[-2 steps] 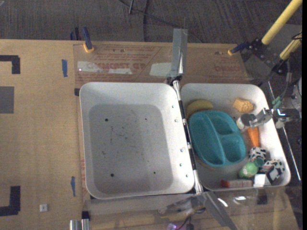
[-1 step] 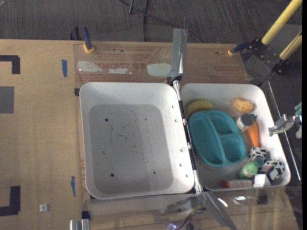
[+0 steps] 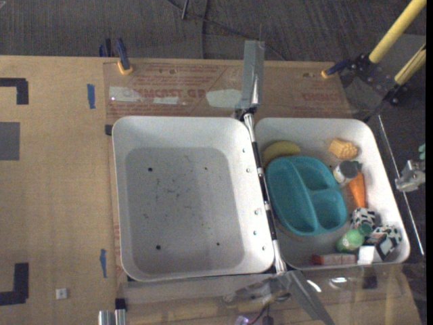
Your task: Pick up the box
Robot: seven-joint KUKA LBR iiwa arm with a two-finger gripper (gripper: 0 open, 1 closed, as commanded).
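Beginning the approach, claw state impossible to tell, next needing a descent onto the flat box (image 3: 336, 258) just below the teal tray (image 3: 306, 195).

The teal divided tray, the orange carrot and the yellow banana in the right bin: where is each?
Teal tray (image 3: 308, 196), camera view, on the ridge between its compartments.
Carrot (image 3: 356, 189), camera view, middle of its orange body.
Banana (image 3: 279, 150), camera view, its yellow top above the tray.
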